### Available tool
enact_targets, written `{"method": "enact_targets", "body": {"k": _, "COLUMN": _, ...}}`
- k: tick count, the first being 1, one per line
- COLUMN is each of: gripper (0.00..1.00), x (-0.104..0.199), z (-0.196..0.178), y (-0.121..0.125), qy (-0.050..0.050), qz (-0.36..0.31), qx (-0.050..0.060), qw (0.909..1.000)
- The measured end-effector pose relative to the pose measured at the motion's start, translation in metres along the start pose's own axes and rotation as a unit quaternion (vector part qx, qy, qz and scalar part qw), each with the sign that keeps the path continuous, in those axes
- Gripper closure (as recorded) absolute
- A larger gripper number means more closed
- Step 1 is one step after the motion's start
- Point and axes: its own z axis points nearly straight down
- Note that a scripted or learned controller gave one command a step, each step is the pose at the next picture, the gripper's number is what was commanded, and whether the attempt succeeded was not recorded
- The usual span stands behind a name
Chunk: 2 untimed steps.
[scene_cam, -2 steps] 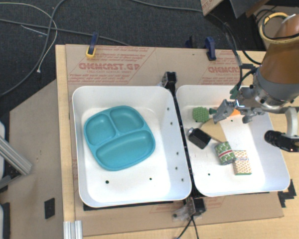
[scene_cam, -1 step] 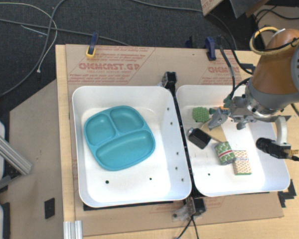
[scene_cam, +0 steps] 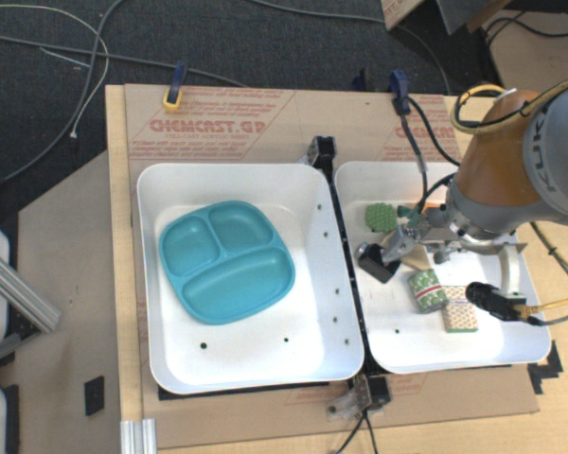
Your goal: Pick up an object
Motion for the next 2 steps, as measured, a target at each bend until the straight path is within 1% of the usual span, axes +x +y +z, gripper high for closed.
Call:
{"method": "enact_targets", "body": {"k": 1, "gripper": 1.0, "x": 0.0, "z": -0.012, "y": 0.001, "qy": 0.0, "qz": 0.0, "qx": -0.002, "qw": 1.0}}
{"method": "enact_targets", "body": {"k": 2, "gripper": 1.0, "x": -0.005, "z": -0.072, "y": 0.002, "qy": -0.001, "qz": -0.001, "qx": -0.002, "qw": 1.0}}
